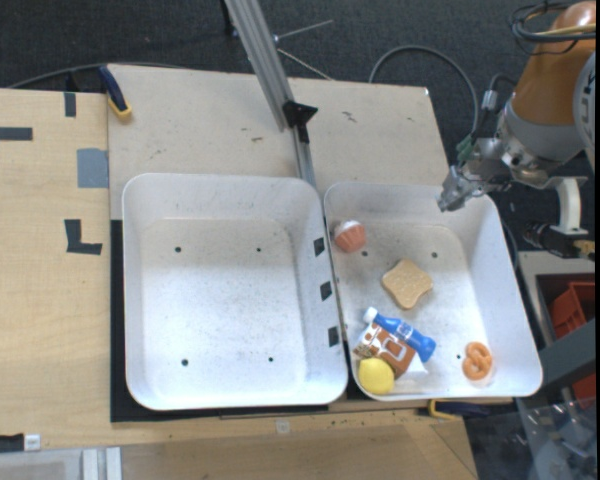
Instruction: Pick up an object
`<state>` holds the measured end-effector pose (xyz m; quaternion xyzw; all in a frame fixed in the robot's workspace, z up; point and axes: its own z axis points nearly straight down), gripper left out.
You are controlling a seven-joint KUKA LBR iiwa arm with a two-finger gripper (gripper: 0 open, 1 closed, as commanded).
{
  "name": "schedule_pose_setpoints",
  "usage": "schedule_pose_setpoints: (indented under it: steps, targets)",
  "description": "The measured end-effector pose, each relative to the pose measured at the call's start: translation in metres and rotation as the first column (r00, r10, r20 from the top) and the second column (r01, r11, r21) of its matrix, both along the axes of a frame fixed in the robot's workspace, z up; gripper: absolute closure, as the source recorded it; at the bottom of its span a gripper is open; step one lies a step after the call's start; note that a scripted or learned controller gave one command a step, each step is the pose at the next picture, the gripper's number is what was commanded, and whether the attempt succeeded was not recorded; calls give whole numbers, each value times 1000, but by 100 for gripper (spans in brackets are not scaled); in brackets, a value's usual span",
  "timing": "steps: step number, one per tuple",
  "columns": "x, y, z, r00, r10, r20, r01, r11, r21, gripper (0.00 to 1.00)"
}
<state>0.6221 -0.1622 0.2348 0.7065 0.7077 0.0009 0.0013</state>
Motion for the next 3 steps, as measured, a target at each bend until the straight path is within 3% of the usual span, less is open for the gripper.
schedule_pose_setpoints:
  steps: [2,3]
  targets:
    - [-18,107,-12,1000,5,-5,-5,1000,3,100]
    - [-42,164,-5,1000,6,-6,-6,1000,3,100]
